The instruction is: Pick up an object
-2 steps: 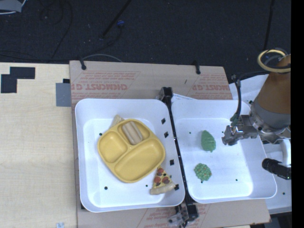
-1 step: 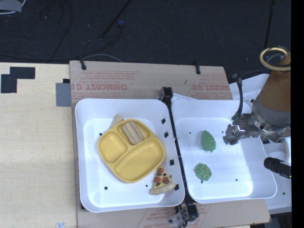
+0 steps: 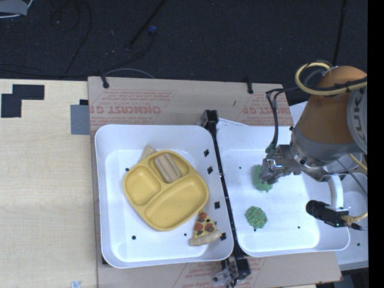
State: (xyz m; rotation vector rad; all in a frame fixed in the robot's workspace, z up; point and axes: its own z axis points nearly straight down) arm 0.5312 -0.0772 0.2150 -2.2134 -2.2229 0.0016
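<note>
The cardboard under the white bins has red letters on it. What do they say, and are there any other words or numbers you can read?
Red print on the cardboard, upper edge: upside down and blurred, unreadable.
Red print on the cardboard's lower edge, near the bins' front: too small and blurred.
"KU": dark letters on the robot arm, cut off by the picture's edge.

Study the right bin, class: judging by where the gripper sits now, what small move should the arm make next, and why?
Probably a short straight descent onto the green object, then a closing of the gripper. It sits right at that object's upper edge in the right bin, and no lift can be seen yet. A second green piece lies nearer the front, apart from it. The grasp cannot be judged from here.
</note>
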